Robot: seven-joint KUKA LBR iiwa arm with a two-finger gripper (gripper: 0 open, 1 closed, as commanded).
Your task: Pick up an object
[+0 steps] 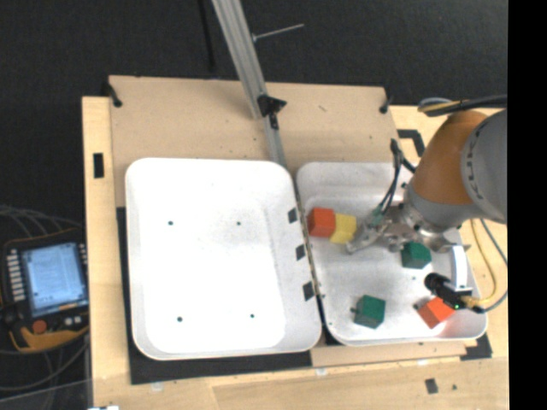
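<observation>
You have 2 white bins across the middle of the frame: the left bin is the larger spread of white, and the right bin holds everything worth picking. The arm comes in from the right edge, its orange band sitting above the right bin's upper right part.

The gripper reaches left and down from the wrist, its tip just beside the yellow block. Whether the claw is spread or pressed together, you cannot tell from here: the tip is a small grey blur against the white.

That yellow block looks like the thing in hand. It lies in the upper left part of the right bin, touching the orange block on its left, and both sit close to the wall between the 2 bins. I judge the approach under way and no grasp made yet.

To do it well, come down so the yellow block lies squarely between the claw's 2 sides, and take care that the orange neighbour is not caught with it or shoved into the wall.

If this fails, you have easier targets: 1 green block right of centre, another green block at the bottom middle, and a red block at lower right.
</observation>
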